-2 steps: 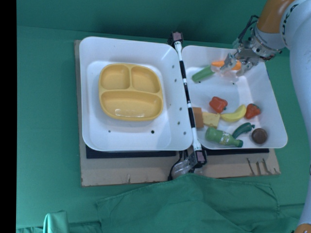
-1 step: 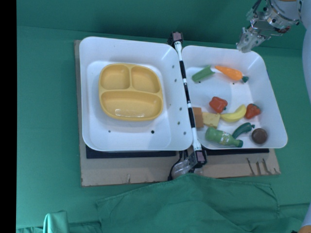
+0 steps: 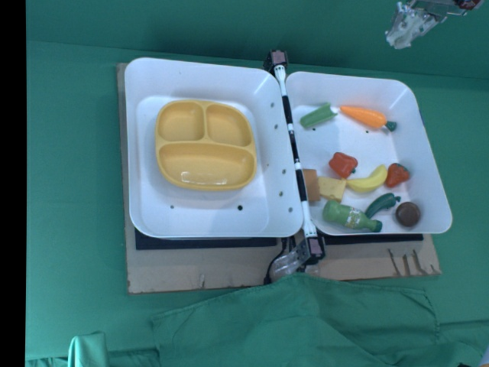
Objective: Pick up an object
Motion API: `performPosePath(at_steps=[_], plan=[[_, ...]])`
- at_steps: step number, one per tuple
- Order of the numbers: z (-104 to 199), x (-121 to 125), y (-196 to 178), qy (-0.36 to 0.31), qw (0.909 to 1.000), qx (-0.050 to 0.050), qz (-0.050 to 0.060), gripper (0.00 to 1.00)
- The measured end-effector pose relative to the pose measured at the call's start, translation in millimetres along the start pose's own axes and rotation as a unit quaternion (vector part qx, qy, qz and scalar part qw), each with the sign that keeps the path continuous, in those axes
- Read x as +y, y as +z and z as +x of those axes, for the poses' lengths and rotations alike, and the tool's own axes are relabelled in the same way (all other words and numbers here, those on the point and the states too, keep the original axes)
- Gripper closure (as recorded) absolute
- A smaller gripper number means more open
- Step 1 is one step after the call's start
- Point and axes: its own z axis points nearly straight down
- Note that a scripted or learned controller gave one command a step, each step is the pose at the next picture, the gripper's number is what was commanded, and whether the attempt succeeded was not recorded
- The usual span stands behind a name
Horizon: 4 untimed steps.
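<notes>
The right bin (image 3: 428,155) holds several toy foods: an orange carrot (image 3: 365,116), a green pod (image 3: 319,116), a red pepper (image 3: 343,164), a yellow banana (image 3: 368,180), a strawberry (image 3: 396,174), a green bottle (image 3: 350,217), a dark green vegetable (image 3: 381,203), a brown ball (image 3: 407,214), a yellow wedge (image 3: 331,189) and a brown block (image 3: 309,184). My gripper (image 3: 402,30) hangs high beyond the bin's far right corner, well apart from every item. Nothing hangs below it.
The left bin (image 3: 145,197) carries a yellow divided plate (image 3: 205,145). A black-and-white hinge strip (image 3: 294,155) runs between the bins. Both rest on a cardboard sheet (image 3: 199,277) over green cloth, which is bunched at the front (image 3: 306,319).
</notes>
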Motion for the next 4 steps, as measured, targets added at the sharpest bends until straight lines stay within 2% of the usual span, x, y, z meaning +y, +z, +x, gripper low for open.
performPosePath(at_steps=[2,3,4], plan=[[91,1,-102,0.0,1.0,0.001,0.003,1.0],[135,0,-71,0.0,1.0,0.002,0.008,1.0],[155,0,-84,0.001,1.0,0.002,0.005,1.0]])
